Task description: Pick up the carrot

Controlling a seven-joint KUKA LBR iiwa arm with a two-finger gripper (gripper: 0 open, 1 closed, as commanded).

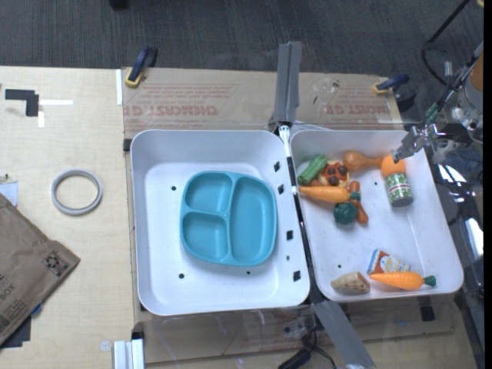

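Two orange carrots lie in the right bin. One carrot lies near the bin's left wall, its green end by a dark green broccoli piece. The other carrot lies along the front wall, green top pointing right. My gripper hovers at the bin's far right corner, above a small orange piece and well away from both carrots. Nothing shows in its grasp.
Also in the right bin are a green pepper, a drumstick, a green-labelled can, a small carton and a bread piece. The left bin holds a blue divided plate. A tape ring lies on the bench.
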